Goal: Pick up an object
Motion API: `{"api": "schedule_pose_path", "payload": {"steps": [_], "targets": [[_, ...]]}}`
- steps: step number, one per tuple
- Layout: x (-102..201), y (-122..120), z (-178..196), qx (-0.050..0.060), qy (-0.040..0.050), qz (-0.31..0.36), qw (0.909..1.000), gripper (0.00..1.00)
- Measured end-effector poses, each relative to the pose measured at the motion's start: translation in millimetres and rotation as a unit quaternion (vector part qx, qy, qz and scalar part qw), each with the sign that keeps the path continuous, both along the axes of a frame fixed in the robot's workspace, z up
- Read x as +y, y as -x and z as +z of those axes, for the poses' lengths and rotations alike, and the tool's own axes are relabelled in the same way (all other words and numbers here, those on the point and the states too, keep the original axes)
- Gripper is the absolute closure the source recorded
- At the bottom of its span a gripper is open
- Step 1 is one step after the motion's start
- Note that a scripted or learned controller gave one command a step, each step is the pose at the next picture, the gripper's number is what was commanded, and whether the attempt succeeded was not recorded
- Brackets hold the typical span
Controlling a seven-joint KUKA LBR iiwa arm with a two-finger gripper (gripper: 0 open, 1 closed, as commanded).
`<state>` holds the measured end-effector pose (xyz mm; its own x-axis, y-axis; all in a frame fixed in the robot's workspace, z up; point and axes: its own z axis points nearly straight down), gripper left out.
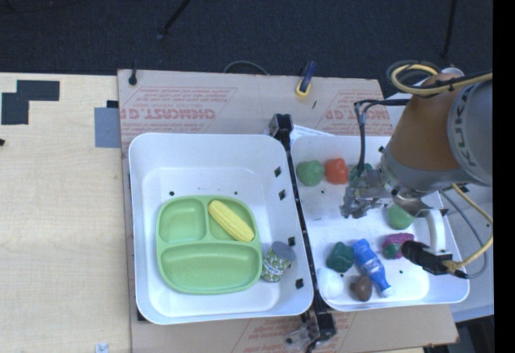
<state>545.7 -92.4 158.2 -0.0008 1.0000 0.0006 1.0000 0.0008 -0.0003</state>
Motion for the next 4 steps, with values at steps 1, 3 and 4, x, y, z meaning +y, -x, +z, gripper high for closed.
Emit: {"api": "schedule_pose_path", "payload": {"steps": [1,3,4], "targets": [[3.3,-9.9,49.9,-0.001,0.0003,0.0,1.0,1.0],[60.7,-16.7,74.9,0.001,-0.0006,0.002,1.0,1.0],[106.9,-7.2,76.9,0.002,-0.0005,0.001,1.0,1.0]]}}
